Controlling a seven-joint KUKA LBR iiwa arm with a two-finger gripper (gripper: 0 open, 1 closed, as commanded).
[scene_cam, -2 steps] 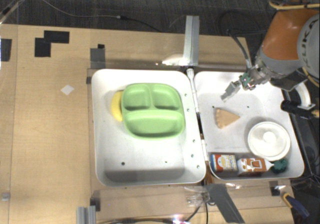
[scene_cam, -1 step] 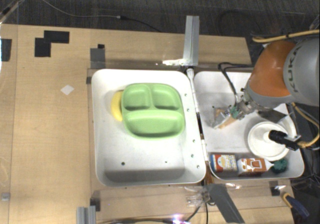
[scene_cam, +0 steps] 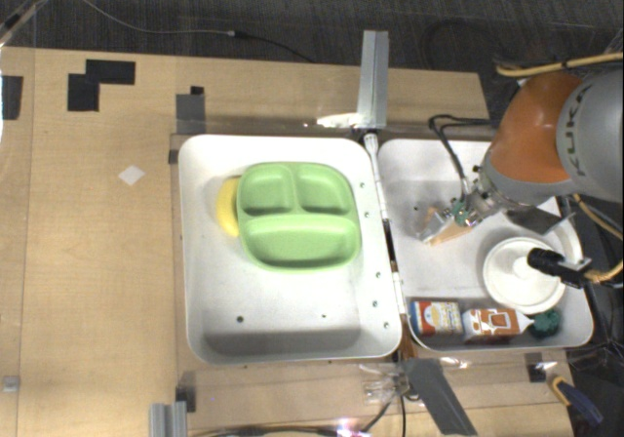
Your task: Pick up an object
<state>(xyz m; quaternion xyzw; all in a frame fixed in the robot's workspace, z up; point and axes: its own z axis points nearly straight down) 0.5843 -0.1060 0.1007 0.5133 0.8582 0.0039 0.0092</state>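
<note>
Target object: small tan-and-clear item point(scene_cam: 441, 224), on the right bin point(scene_cam: 409, 172) floor, upper middle.
Handling: judged light, thin, possibly crinkly; best taken across its narrow middle.
Gripper point(scene_cam: 466, 212): just beside the item's right end; holding nothing visible.
Neighbours: white bowl point(scene_cam: 517, 274) near; carton point(scene_cam: 463, 319) along the front wall.
Left bin point(scene_cam: 283, 328): green divided tray point(scene_cam: 295, 214) over a yellow object point(scene_cam: 226, 206).

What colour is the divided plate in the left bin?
Light green, seen in the camera view: the three-compartment plastic plate.

Matt green plastic tray point(scene_cam: 296, 216); smooth white bins point(scene_cam: 283, 328), probably plastic; pale wood bench point(scene_cam: 88, 259).
</note>
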